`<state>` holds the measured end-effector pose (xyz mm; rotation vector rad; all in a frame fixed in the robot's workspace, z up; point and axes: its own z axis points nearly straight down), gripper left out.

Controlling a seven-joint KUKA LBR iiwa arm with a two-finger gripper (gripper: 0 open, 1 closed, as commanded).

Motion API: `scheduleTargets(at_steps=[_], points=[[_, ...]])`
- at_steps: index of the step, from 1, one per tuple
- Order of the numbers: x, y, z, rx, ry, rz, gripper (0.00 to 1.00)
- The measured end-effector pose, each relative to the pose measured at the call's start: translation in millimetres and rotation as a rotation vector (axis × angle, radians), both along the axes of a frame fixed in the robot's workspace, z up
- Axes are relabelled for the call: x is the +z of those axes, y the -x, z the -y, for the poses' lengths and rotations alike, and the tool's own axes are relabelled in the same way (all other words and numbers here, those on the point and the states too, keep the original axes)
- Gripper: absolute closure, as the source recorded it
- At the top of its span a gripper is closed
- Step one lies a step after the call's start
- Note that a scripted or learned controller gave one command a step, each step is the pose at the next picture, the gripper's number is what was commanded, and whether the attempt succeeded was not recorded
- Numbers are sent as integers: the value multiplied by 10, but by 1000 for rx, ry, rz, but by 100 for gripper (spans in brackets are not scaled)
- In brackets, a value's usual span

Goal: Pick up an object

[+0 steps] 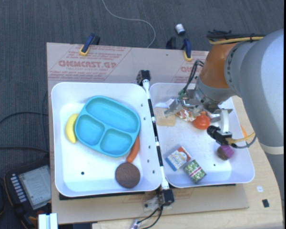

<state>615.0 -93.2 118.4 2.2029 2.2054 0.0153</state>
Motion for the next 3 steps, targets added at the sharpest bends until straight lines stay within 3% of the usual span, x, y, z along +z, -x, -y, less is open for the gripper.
scheduleTargets(at_steps=[1, 3], points=[[122, -8, 22, -1, 5, 3, 100], [318, -11, 27, 0, 8, 3, 100]])
